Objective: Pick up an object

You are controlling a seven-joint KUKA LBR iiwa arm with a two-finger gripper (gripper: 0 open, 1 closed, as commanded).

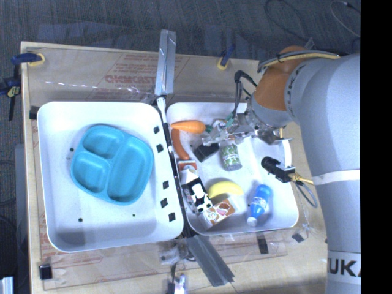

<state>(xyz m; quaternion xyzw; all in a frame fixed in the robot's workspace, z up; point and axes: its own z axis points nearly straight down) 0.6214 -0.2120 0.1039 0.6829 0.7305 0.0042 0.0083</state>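
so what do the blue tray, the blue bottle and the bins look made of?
Blue tray: likely moulded plastic, matte, uniform colour with soft rounded compartments. Blue bottle: probably clear-ish plastic, glossy, with a white cap and bright highlights. Bins: seemingly thin formed plastic, smooth white with a slight sheen and rounded corners.

There is one camera, fixed above the bench [79,60], and it looks down at a slant on both white bins. The left bin [55,164] and the right bin [283,210] fit fully in the picture, from a middle distance. The arm [324,115] enters from the right side.
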